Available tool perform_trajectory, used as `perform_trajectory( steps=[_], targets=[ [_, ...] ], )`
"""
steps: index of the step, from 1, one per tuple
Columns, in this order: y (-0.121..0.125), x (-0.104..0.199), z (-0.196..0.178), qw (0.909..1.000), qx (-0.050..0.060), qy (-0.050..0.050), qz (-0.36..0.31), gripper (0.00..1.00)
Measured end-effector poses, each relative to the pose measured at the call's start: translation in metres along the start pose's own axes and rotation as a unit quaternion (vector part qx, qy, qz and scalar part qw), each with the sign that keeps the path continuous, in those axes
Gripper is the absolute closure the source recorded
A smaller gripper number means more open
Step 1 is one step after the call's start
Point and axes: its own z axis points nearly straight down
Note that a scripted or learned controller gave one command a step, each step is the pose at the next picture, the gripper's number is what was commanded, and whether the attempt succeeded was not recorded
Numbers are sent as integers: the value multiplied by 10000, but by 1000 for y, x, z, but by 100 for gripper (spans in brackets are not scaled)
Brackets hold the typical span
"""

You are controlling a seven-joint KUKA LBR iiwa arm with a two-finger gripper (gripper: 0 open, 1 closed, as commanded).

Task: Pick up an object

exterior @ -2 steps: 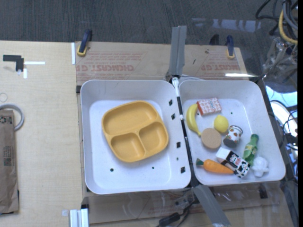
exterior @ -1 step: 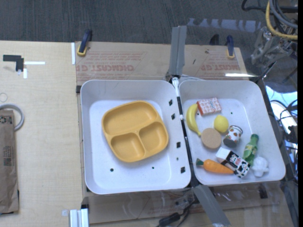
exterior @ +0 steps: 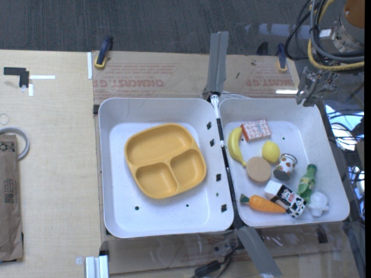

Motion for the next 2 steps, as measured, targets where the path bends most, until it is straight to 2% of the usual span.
perform_trajectory(
  steps=[1, 2],
  targets=[
    [54, 34, -34, 9767, -8, -3, -2148, 100],
    [10, 38, -17, 9349, -6, -8, -3548, 100]
  ],
)
